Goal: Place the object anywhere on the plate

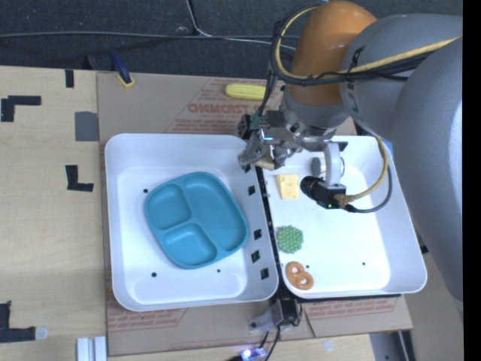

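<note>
I'm looking down on both bins now. In the left bin [120, 201] the blue plate [197, 218] lies flat, three compartments showing, turned at a slant, nothing resting on it. The right bin [391, 254] carries the loose items: a yellow cheese wedge [287, 186] near the bin's upper left, a green leafy piece [289, 238] below it, and a small pretzel [299, 275] lower still, close to the front wall. All three sit apart from one another, lined up along the divider side of the bin.

My arm [331, 43] comes in from the right, orange band up top, wrist hanging over the seam between the two bins. The gripper [259, 153] sits at the upper end of that seam, just above and left of the cheese wedge. From this angle the wrist hardware crowds it, so I cannot tell how wide the claw stands or whether anything is caught in it.

Beyond the bins, a yellow corn cob [245, 91] lies on the cardboard sheet [165, 104] behind them, well clear of everything. A black cable [368, 190] loops off the wrist over the right bin.
</note>
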Available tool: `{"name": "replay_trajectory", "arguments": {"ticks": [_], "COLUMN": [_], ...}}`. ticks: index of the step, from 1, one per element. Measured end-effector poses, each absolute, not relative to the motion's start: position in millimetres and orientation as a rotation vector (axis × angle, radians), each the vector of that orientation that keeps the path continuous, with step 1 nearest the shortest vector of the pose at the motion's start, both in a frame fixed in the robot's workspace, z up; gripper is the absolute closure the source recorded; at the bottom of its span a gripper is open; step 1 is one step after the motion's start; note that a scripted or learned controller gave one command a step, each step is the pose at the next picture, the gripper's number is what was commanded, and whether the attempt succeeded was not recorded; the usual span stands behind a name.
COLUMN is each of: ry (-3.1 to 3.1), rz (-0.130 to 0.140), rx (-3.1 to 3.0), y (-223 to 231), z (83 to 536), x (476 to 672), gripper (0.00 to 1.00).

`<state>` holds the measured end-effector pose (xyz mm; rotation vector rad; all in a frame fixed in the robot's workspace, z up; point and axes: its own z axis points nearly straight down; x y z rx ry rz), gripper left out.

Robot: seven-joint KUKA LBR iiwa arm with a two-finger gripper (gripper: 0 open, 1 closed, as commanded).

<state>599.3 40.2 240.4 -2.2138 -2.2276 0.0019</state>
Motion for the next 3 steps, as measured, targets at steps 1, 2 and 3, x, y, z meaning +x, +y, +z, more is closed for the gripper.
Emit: {"name": "replay_trajectory", "arguments": {"ticks": [1, 2, 3], "ry": [-2.225, -2.226, -2.222], "rz": [0.004, 0.002, 0.003], "rx": [-2.215, -2.215, -2.22], "y": [88, 127, 110], "z": [219, 227, 232], "x": [605.1, 598.6, 607.6], "gripper": [1.0, 1.0, 1.0]}}
